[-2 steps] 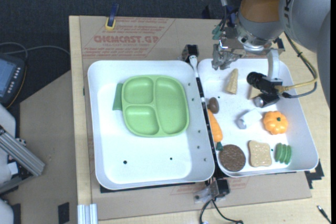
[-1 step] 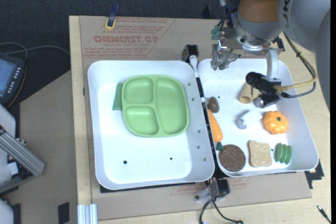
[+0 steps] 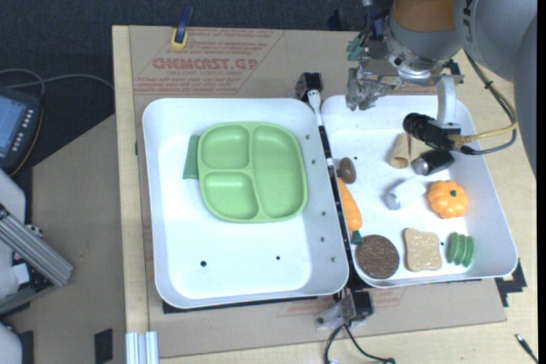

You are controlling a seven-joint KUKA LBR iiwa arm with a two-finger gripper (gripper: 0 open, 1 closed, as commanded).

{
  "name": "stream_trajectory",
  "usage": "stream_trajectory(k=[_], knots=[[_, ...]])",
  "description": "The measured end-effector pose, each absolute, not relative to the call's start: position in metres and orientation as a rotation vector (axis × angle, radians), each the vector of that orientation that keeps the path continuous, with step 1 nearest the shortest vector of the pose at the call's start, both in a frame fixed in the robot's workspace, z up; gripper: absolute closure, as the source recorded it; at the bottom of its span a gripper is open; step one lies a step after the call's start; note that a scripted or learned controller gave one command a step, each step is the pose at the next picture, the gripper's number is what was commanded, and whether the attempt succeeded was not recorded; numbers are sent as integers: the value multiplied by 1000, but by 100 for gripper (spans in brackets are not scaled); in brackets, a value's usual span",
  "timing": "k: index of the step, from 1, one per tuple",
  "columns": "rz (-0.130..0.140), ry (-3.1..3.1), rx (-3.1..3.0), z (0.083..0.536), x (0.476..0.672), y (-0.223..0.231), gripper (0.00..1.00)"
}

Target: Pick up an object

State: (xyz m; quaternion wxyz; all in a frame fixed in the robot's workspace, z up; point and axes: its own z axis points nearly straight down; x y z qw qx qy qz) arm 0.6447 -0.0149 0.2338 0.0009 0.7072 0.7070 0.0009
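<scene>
My gripper (image 3: 363, 96) hangs over the far left corner of the right bin (image 3: 499, 226), open, with nothing between its fingers. Below it in that bin lie a small brown piece (image 3: 345, 170) and an orange carrot (image 3: 350, 207) along the left wall. A tan roll (image 3: 399, 151), a small grey piece (image 3: 392, 199) and an orange pumpkin (image 3: 447, 199) sit in the middle. Along the near wall are a round brown patty (image 3: 377, 256), a slice of bread (image 3: 421, 250) and a green vegetable (image 3: 459, 248).
The left bin (image 3: 166, 209) holds a green divided plate (image 3: 252, 171) with a darker green piece (image 3: 190, 158) under its left edge. The two bins meet at a raised rim (image 3: 328, 183). Cardboard (image 3: 213, 60) lies under the bins.
</scene>
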Motion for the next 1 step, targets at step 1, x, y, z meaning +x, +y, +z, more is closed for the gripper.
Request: stream_trajectory(k=[1], knots=[[-2,2224,2221,230,637,-4,100]])
